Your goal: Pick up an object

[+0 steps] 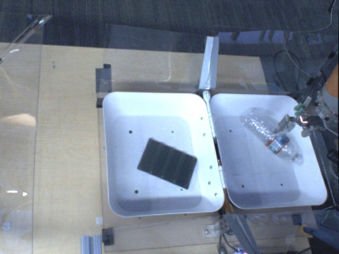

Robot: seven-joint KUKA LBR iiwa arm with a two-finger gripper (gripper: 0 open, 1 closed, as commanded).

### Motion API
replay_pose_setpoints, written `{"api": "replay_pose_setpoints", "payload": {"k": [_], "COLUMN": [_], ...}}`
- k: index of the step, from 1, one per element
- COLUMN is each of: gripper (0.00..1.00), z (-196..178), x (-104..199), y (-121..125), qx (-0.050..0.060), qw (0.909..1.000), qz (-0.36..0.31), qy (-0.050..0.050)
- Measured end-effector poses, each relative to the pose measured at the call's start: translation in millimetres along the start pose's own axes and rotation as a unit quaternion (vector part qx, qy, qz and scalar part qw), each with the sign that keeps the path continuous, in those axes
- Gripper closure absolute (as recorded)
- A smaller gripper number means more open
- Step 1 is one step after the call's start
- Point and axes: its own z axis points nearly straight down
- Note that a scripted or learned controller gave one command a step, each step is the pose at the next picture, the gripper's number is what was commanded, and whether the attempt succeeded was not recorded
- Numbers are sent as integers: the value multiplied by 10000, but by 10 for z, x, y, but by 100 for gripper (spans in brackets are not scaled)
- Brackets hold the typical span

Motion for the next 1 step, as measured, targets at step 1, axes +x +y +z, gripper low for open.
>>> {"api": "replay_pose_setpoints", "payload": {"k": [1], "gripper": [0], "z": [1087], "x": [-85], "y": [131], "qx": [-29], "qw": [9961], "qz": [-886], "qy": [-14]}}
